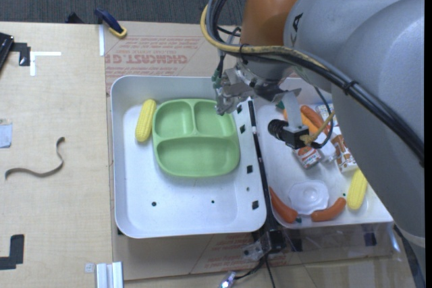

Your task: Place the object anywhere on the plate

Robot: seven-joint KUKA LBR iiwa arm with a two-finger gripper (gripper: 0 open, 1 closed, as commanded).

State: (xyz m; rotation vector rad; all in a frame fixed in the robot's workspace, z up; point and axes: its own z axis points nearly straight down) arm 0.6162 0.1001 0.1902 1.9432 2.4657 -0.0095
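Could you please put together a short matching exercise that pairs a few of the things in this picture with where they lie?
Things:
1. green plate
2. corn cob in the left bin
3. corn cob in the right bin
4. gripper

Places:
A. close to the right bin's right wall
B. above the plate's upper right corner, near the divide between the bins
C. just off the plate's left rim, on the bin floor
D. upper half of the left bin

Pairs: 1-D, 2-C, 3-A, 4-B
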